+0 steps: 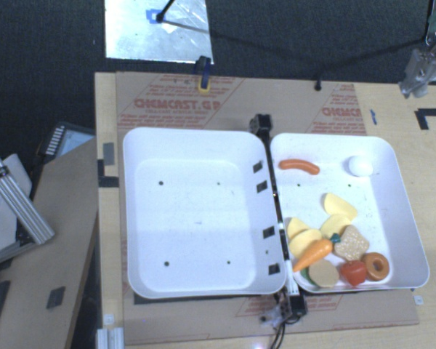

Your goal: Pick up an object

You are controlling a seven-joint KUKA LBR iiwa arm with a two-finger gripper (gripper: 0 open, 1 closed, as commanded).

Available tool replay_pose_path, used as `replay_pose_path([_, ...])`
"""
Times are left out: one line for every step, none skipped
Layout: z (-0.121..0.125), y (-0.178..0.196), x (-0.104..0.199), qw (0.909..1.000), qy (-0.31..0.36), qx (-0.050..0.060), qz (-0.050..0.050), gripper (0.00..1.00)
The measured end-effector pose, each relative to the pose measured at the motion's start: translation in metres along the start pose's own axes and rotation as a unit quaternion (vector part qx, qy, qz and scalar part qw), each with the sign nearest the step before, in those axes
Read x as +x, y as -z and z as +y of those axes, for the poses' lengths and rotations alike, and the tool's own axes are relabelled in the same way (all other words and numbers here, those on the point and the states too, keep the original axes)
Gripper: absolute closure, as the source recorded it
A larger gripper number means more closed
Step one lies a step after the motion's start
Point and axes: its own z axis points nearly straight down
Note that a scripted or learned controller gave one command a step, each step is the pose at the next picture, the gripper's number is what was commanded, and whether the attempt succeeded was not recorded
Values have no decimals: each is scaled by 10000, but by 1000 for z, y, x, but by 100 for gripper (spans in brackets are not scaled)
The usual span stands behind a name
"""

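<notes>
The right bin point(392, 195) holds a heap of toy food. An orange sausage point(299, 166) and a white ball point(360, 166) lie apart near its far side. Toward the near side are yellow slices point(339, 206), a carrot point(314, 253), a brown cracker point(351, 243), a red tomato point(354, 272), a donut point(376, 266) and a tan disc point(323, 274), packed close together. My gripper point(419, 75) hangs at the upper right, beyond the bench's far right corner and well away from the bins, with nothing visible in it.
The left bin point(196, 209) sits beside the right one, joined by a black hinge strip point(272, 209). A shiny metal plate point(158, 20) lies on the dark floor behind the bench. A silver rail point(14, 202) slants at the left.
</notes>
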Motion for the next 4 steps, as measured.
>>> replay_pose_path([-65, 15, 10, 10000, 4, -14, 1, 100])
replay_pose_path([-78, 14, -28, 10000, -29, -9, -8, 100])
replay_pose_path([-78, 14, -55, 10000, -25, -13, -11, 100])
replay_pose_path([-78, 14, -80, 10000, -22, -13, -12, 100])
